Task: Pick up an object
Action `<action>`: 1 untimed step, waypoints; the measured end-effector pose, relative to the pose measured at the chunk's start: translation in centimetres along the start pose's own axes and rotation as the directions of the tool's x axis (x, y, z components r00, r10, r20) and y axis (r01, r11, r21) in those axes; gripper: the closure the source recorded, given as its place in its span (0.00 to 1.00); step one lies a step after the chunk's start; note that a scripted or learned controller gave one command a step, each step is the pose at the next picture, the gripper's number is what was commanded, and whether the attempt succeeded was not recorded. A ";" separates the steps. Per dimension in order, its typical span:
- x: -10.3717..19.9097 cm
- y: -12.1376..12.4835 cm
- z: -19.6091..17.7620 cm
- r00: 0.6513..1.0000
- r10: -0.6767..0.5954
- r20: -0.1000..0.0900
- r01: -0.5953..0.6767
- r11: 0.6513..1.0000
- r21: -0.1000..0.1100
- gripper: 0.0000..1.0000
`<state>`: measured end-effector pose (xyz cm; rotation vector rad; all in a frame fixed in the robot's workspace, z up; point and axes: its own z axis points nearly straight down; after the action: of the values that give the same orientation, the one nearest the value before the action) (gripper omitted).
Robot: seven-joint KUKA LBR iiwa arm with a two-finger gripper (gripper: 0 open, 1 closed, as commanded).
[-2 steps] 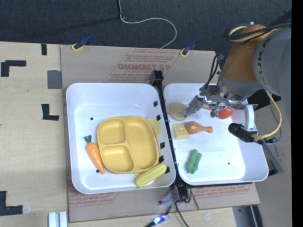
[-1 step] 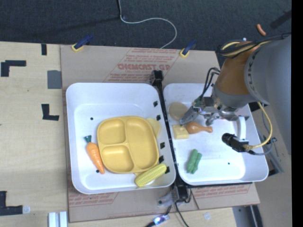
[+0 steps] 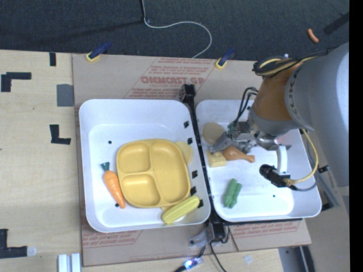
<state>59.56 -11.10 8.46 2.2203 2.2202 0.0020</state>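
My gripper [image 3: 226, 143] is low in the right bin [image 3: 300, 208], at its left side. It hangs right over the thick end of an orange-brown chicken drumstick [image 3: 243, 155], which lies on the bin floor. A pale yellow block [image 3: 216, 160] lies just left of the drumstick. Behind that is a beige round piece [image 3: 213, 132], partly hidden by the gripper. Nearer the front of this bin lies a green vegetable [image 3: 231, 192].
The left bin [image 3: 91, 123] holds a yellow divided plate [image 3: 153, 172], a carrot [image 3: 114, 187] at its left and a corn cob [image 3: 180, 209] at its front. The bins' shared wall [image 3: 198, 152] runs close to the gripper's left. A black cable [image 3: 278, 177] loops off the wrist.
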 end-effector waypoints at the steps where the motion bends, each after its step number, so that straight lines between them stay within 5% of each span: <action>1: 0.0 0.0 -1.1 1.000 -0.002 0.000 0.002 1.000 0.000 1.00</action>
<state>59.58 -11.06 9.57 2.2177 2.2230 0.0016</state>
